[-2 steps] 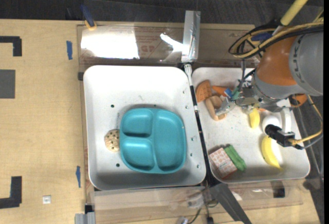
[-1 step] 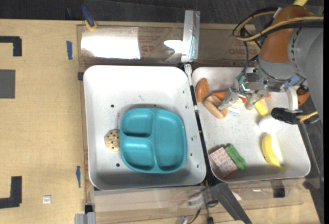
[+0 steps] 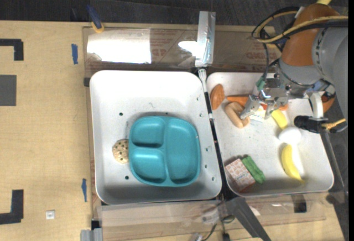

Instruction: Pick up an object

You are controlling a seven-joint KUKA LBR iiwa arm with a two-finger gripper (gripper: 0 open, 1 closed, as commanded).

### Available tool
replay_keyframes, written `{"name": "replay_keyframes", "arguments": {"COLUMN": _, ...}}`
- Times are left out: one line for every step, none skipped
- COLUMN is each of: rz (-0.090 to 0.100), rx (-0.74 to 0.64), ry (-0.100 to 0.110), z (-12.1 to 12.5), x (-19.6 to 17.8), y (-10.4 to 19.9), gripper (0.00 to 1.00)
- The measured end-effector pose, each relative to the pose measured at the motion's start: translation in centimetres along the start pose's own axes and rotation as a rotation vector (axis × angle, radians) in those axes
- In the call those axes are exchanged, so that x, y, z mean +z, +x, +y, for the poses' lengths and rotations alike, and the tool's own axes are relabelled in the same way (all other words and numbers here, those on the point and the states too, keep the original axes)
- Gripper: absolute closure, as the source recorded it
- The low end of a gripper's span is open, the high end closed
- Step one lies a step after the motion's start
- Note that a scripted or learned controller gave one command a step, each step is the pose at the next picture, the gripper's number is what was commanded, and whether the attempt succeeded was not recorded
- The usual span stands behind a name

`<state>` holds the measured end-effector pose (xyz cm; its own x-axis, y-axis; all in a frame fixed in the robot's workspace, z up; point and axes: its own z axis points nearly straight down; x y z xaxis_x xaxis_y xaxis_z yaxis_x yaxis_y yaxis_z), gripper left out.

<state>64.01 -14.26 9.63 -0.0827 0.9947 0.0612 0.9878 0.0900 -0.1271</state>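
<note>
I'm looking at a robotics lab bench: cardboard-topped table (image 3: 38, 140) with tape marks, two white bins (image 3: 99, 124), cabled arm (image 3: 315, 46) at two o'clock.

The two bins (image 3: 105, 90) are white. The plate (image 3: 165, 150) is teal blue. The cookie (image 3: 120, 150) is tan with dark spots. The banana (image 3: 289, 161) is yellow. The arm (image 3: 326, 52) is grey with an orange band.

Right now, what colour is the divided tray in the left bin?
Teal blue; the tray shows best in the camera view.
</note>
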Motion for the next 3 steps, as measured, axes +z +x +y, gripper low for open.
{"name": "replay_keyframes", "arguments": {"rz": -0.06, "rx": -0.013, "ry": -0.136, "z": -2.2, "x": -8.6, "y": 9.0, "gripper": 1.0}}
{"name": "replay_keyframes", "arguments": {"rz": -0.049, "rx": 0.209, "ry": -0.137, "z": -4.1, "x": -12.8, "y": 5.9, "gripper": 1.0}}
{"name": "replay_keyframes", "arguments": {"rz": -0.047, "rx": 0.215, "ry": -0.129, "z": 0.7, "x": -8.5, "y": 9.9, "gripper": 1.0}}
